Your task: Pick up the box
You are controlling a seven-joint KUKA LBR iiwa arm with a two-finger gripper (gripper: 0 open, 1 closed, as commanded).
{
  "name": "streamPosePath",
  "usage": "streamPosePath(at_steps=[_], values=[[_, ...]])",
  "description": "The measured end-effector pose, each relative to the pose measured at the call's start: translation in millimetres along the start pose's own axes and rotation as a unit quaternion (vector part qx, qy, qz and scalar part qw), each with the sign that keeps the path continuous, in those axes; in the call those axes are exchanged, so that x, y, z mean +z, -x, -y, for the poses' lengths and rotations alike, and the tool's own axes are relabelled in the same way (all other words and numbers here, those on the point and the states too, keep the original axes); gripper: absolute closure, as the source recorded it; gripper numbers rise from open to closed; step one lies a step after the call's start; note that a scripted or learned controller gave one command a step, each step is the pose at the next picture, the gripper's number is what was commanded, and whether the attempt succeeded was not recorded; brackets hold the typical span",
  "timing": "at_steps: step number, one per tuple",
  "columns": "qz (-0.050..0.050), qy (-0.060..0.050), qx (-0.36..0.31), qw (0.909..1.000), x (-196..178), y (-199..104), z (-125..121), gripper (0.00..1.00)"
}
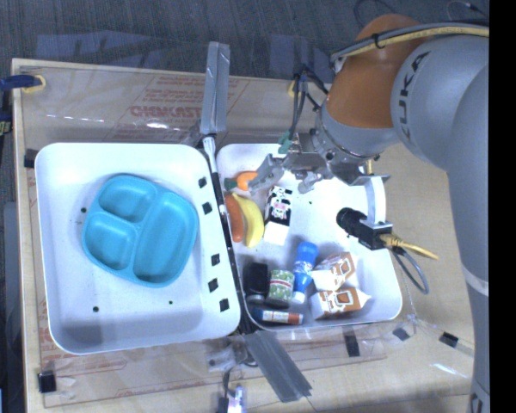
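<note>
Camera view. The worktop point(112, 101) carried two white bins side by side. The left bin point(60, 231) held one blue divided tray point(142, 229), lying flat near its centre.

The grey arm point(430, 84) entered from 3 o'clock and reached over the 12 o'clock half of the right bin point(322, 231). The end effector point(288, 181) stood over that bin's 11 o'clock area. How far open it was could not be told from this angle, and no grip on any item could be confirmed.

The black-and-white box point(279, 205) lay at about 10 o'clock in the right bin, just at 6 o'clock of the end effector and very close to it. Whether the two touched could not be told.

A yellow banana point(251, 222) lay at 9 o'clock of the box, against the bin's wall, with an orange item point(243, 180) at 12 o'clock of the banana.

Along the bin's 6 o'clock side were a black item point(256, 275), a green can point(281, 284) and a blue-capped bottle point(304, 269). Two brown-and-white cartons point(340, 286) lay at 5 o'clock, touching each other. A slim red-tipped tube point(275, 317) rested against the 6 o'clock wall.
</note>
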State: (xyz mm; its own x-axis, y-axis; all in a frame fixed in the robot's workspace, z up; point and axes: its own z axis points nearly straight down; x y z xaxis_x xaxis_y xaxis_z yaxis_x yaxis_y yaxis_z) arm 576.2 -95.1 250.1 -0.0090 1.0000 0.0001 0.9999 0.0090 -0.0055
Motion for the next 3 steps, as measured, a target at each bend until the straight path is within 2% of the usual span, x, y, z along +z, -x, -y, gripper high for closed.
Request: streamPosePath(at_steps=[1,2,3], values=[[0.000,0.000,0.084,0.9964,148.6,45.5,33.3,0.00],[0.000,-0.001,0.081,0.9967,138.8,45.2,33.1,1.00],[0.000,0.000,0.081,0.9967,138.8,45.1,33.0,0.00]])
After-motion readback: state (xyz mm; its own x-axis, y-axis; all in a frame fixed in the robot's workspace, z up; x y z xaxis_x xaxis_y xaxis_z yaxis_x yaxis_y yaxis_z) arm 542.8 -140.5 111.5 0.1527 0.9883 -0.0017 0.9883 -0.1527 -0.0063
